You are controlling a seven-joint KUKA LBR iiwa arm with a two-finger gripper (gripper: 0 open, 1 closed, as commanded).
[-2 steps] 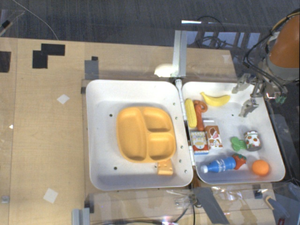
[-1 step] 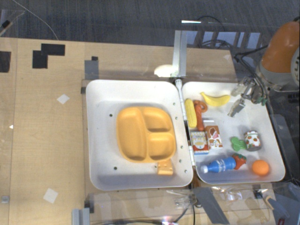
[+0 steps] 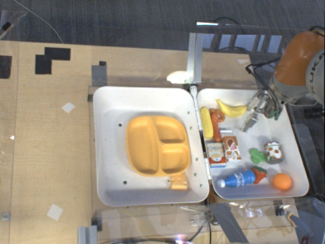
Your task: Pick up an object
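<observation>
Fingers spread wide and empty, the two-finger gripper (image 3: 255, 113) hovers just right of a curved yellow plastic banana (image 3: 229, 109), apparently its target, at the far end of the shallow white right bin (image 3: 299, 159).

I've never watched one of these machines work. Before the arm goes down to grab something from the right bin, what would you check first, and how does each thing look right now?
1. End effector is above the right bin, where the objects lie: ok.
2. A target sits close by: the banana lies just beside the end effector: ok.
3. Nothing is already between the fingers: ok, none seen.
4. Room around the banana: not ok, the corn cob and a red-orange item crowd it.
5. Easier targets exist: ok, the orange sits apart in the near corner.
6. Finger opening wide enough for the banana: cannot tell at this size.
</observation>
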